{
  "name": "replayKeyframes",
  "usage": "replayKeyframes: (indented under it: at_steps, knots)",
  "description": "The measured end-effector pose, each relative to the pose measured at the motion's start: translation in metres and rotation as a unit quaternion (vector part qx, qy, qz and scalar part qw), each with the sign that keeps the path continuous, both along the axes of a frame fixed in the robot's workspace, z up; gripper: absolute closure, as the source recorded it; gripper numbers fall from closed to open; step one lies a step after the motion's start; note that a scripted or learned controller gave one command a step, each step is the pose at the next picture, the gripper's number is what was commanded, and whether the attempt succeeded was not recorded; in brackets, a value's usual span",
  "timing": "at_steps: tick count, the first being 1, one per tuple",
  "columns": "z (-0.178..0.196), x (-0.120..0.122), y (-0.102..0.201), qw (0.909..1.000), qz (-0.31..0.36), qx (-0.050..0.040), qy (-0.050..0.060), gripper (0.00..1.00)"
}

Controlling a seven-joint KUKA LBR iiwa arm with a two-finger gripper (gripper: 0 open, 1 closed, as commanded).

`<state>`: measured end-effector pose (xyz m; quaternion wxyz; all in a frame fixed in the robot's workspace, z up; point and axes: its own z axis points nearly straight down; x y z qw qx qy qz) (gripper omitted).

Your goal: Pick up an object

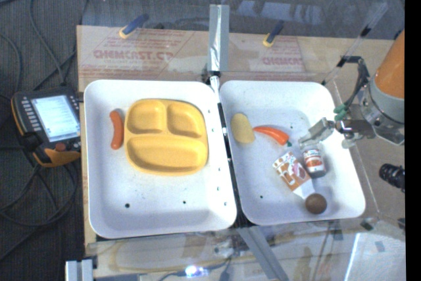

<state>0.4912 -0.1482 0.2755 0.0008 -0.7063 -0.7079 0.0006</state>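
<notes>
In the right bin [263, 92] lie a pale yellow potato-shaped piece [243, 128], an orange-red carrot [272, 133], a small jar with a red label [314, 161], a printed packet [293, 172] and a brown ball [316, 203]. My gripper [318, 131] reaches in from the right and sits over the right bin's right half, just above the jar and right of the carrot's tip. I see nothing held in it. The arm's orange band [398, 72] is at the right edge.
The left bin [99, 161] holds a yellow divided tray [167, 135] and an orange sausage [116, 129] to its left. A handheld pendant [46, 125] lies left of the bench. A metal post [217, 43] stands behind the seam between the bins.
</notes>
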Motion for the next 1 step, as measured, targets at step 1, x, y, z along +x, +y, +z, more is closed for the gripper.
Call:
replayKeyframes:
  at_steps: [1]
  knots:
    - [-0.1023,0.0253,-0.0446,0.9998,-0.02,0.0001,0.001,0.0]
